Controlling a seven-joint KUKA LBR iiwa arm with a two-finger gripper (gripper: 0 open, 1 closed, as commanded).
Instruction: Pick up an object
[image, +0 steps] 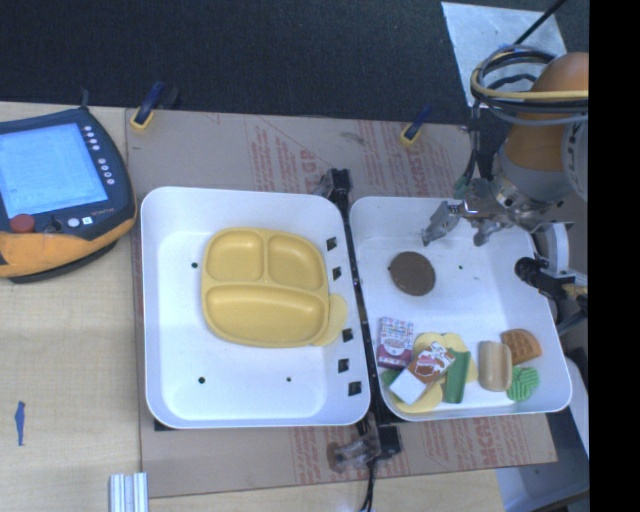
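My gripper (459, 229) hangs over the back of the right bin (372, 225), its two fingers spread open with nothing between them. A brown round patty (411, 273) lies just in front of and to the left of the fingers. Along the bin's front edge lie a small printed packet (395, 341), a yellow piece (440, 350) under a printed card, a green strip (458, 377), a tan bread roll (493, 365), a brown waffle-like piece (521, 346) and a green ridged piece (523, 384).
The left bin (165, 300) holds a yellow divided tray (266, 288). A teach pendant (58, 190) lies at the far left on the bench. Blue-and-yellow clamps (148, 106) sit at the back of the cardboard sheet.
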